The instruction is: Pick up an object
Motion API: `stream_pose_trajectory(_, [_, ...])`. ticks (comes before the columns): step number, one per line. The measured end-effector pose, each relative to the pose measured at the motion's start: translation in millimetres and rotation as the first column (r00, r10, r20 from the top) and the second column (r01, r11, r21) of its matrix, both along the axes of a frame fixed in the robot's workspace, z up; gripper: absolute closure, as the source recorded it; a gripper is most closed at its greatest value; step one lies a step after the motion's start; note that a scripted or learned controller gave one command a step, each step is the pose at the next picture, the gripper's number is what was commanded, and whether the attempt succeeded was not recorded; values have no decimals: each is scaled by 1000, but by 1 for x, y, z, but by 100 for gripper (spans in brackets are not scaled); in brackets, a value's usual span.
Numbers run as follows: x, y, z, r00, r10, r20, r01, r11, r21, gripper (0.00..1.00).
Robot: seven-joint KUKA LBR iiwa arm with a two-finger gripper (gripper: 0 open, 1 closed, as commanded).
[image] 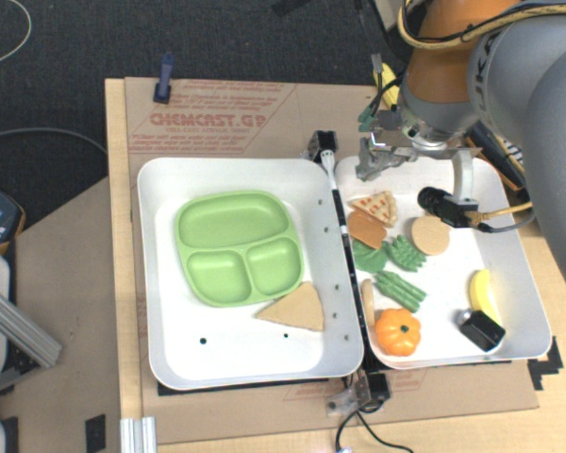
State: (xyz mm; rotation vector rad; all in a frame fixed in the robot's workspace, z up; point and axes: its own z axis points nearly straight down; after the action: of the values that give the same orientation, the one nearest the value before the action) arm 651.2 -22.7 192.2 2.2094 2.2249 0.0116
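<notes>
While poised above the right bin (524, 281), jaws parted and empty, the gripper (375, 161) is best lowered straight onto the pizza slice (376, 206) just below, clear of the bin's rim.

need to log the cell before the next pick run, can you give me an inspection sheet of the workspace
surface: two white bins, left bin, right bin, on a cardboard sheet
job's things: right bin holds pizza slice, green pieces, orange pumpkin, banana, tan disc
clutter: green divided plate and tan wedge in left bin
grippers: gripper above right bin's far edge, nothing between its fingers
cables: yellow cable on the arm
surroundings: dark floor
</notes>
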Motion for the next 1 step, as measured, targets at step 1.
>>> stream_pose_trajectory(1, [-4,-78,-66,1000,-13,-16,13,1000,-2,100])
